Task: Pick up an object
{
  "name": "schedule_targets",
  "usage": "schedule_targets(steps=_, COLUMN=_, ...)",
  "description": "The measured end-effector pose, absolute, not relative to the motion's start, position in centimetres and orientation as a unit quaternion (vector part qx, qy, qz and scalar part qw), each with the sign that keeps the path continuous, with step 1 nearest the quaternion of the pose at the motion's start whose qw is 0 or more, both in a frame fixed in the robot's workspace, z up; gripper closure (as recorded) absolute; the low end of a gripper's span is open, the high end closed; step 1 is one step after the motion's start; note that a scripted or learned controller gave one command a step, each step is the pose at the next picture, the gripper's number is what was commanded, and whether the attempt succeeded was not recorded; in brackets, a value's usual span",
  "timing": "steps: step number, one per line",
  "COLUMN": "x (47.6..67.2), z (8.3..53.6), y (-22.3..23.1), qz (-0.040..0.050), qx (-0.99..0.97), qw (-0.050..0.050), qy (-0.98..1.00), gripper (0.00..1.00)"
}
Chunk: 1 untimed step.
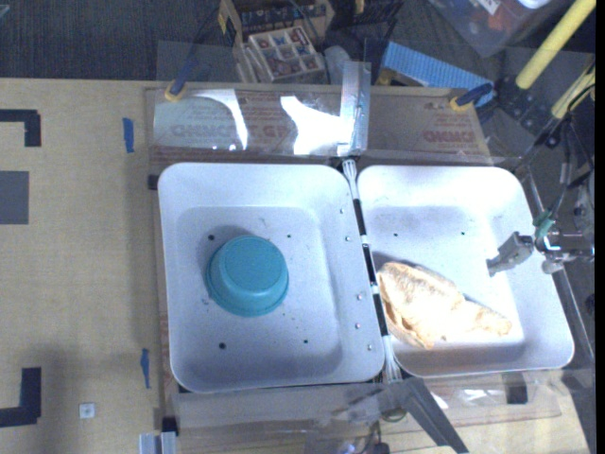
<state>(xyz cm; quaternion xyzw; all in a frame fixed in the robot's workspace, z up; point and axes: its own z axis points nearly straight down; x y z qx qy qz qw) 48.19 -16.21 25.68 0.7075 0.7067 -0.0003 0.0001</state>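
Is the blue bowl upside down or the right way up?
Upside down. The blue bowl in the left bin shows its flat closed base on top, with no hollow visible.

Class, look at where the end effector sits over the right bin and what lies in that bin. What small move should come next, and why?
Probably a short shift left and down toward the crumpled tan object. The end effector hangs above the right bin near its right side, apart from the object lying lower left of it.

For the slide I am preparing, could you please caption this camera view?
Round teal plastic bowl upside down in left white bin; crumpled tan cloth-like item in right white bin, gripper at right edge.
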Motion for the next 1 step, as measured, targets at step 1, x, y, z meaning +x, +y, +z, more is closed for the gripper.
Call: schedule_targets(steps=1, x=48.19, z=25.68, y=-16.21, qz=-0.0003, qx=0.708, qw=0.000, qy=0.707, gripper=0.00)
